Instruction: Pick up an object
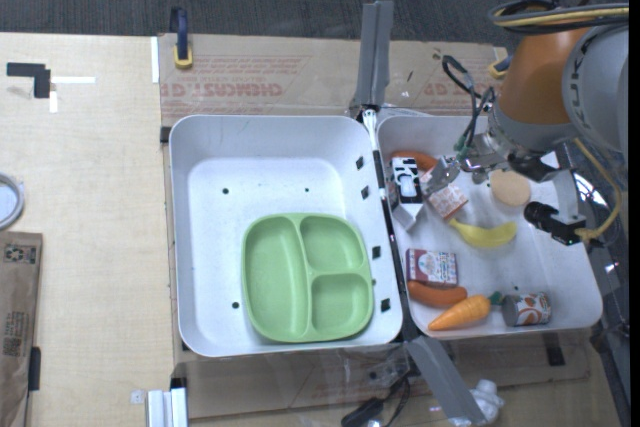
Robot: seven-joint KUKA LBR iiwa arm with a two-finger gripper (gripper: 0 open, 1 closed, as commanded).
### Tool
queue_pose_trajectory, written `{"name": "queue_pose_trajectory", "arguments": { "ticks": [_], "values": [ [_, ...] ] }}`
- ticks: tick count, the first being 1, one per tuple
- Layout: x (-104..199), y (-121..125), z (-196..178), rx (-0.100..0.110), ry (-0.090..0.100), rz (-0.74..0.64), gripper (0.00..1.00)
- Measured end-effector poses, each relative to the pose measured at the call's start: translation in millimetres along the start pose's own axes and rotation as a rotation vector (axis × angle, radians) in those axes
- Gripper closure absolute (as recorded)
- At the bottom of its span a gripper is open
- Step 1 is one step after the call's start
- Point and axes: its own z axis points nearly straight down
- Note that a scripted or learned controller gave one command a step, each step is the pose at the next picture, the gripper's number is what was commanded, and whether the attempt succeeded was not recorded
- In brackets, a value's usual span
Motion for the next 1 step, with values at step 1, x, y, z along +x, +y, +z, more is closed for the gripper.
{"name": "queue_pose_trajectory", "arguments": {
  "ticks": [1],
  "values": [
    [-22.0,-42.8,26.4,0.002,0.001,0.102,0.00]
  ]
}}
